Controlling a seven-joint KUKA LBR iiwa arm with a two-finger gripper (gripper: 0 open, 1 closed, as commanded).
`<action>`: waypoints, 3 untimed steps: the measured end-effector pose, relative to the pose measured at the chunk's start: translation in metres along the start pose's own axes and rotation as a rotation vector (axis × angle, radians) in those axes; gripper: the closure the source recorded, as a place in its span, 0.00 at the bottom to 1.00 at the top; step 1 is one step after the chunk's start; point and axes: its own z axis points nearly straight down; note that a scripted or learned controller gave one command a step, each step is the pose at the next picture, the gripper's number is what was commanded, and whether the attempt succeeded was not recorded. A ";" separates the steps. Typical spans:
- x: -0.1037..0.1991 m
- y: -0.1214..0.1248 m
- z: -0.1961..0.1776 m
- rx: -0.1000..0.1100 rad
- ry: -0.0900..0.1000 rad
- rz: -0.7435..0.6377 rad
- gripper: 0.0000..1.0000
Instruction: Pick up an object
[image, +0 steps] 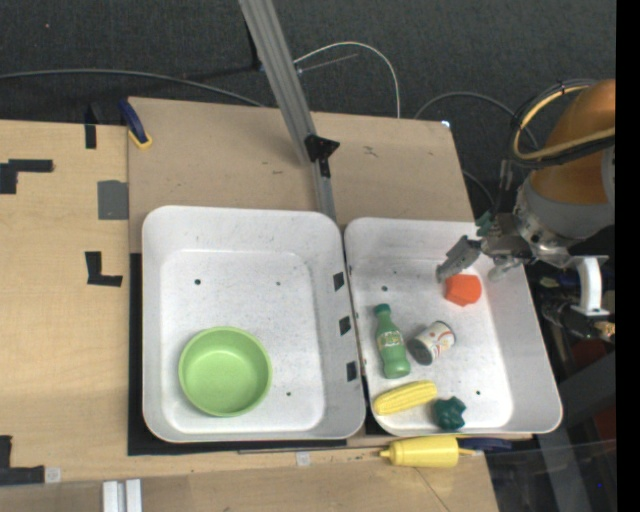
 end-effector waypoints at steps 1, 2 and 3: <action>0.000 0.000 0.000 0.000 0.000 0.000 0.00; -0.009 0.002 0.051 0.005 -0.001 0.002 0.00; -0.004 0.004 0.096 0.005 0.000 0.001 0.00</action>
